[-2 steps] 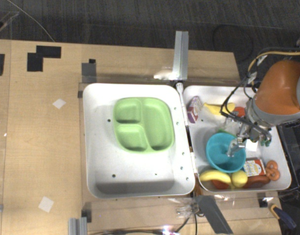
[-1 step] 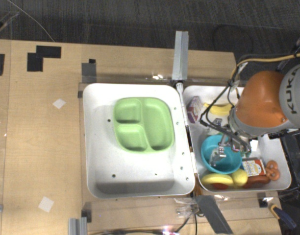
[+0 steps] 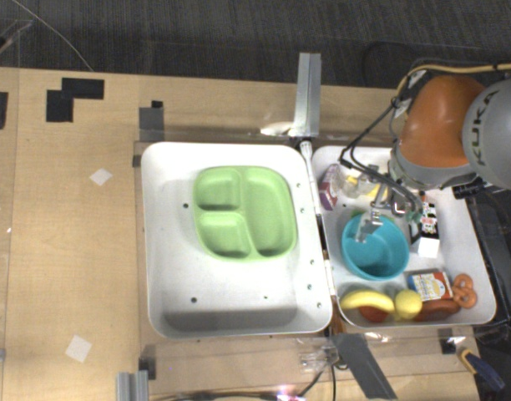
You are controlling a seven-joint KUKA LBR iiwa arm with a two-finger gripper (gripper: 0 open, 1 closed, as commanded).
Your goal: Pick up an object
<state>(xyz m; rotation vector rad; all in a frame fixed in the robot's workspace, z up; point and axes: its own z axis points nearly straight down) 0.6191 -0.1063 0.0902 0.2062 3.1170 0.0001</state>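
Observation:
My gripper (image 3: 372,225) hangs over the right bin (image 3: 481,303), just above the far left rim of a blue bowl (image 3: 379,253). Nothing shows in its grasp. In front of the bowl lie a yellow banana (image 3: 364,299), a lemon (image 3: 408,304) and a red-brown piece (image 3: 374,314). A small red and white carton (image 3: 432,286) and a pretzel-shaped toy (image 3: 464,291) sit at the near right. A purple object (image 3: 328,192) lies at the bin's far left, partly hidden by the wrist's cables.
The left bin (image 3: 168,299) holds a green divided plate (image 3: 243,212). The arm's orange band (image 3: 435,124) looms over the far right of the right bin. A small white and black item (image 3: 427,232) lies right of the bowl. A metal post (image 3: 308,90) stands behind the bins.

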